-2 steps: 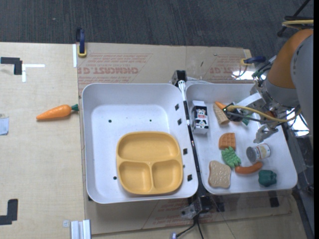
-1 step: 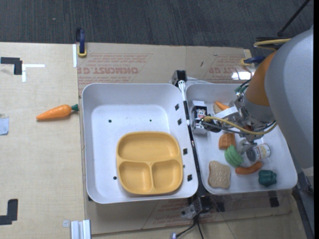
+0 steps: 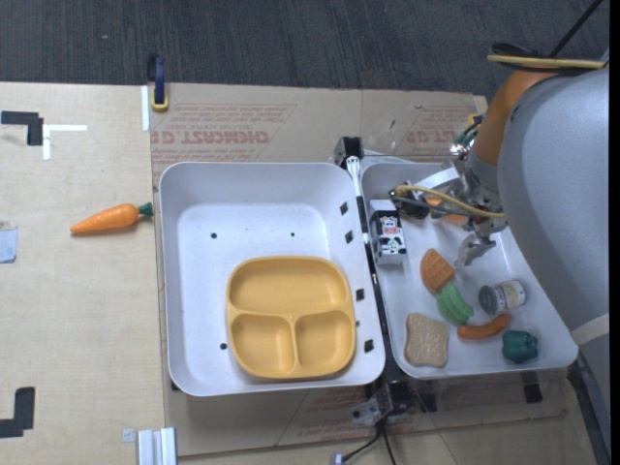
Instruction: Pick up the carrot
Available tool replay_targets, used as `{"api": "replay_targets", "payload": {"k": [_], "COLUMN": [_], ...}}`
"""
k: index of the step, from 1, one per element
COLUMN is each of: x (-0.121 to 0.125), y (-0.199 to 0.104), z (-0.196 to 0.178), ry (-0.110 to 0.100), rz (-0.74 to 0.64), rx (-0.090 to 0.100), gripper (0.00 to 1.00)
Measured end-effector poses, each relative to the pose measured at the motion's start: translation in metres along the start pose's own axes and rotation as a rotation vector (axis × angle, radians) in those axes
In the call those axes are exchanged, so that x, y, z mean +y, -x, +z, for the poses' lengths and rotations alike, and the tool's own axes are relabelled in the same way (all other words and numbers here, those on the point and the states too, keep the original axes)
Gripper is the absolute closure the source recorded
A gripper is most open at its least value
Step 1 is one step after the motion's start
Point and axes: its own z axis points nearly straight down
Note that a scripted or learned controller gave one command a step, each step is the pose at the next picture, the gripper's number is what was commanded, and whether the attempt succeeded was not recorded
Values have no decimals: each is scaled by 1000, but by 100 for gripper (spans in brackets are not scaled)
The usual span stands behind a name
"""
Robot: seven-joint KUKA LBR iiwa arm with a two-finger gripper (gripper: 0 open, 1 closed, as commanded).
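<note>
We are only at the approach: the jaws (image 3: 475, 252) hang over the right bin (image 3: 557, 332), their state we cannot tell, while the carrot (image 3: 107, 219) lies far left on the tabletop (image 3: 68, 337), so the next move calls for a long reach across

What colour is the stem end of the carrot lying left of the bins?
Green; the carrot body is orange. It shows in the camera view, on the bench.

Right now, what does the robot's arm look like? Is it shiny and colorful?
The arm is big, round and smooth, mostly light grey, with an orange band near the wrist. Below that sits a small metal gripper with yellow and dark cables looping around it. It is too small here to make out any writing on it.
</note>
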Motion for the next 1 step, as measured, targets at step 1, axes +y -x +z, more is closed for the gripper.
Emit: {"api": "replay_targets", "payload": {"k": [1], "x": [19], "y": [44], "z": [0], "ry": [-2], "rz": [-250], "rx": [-2], "gripper": [0]}}
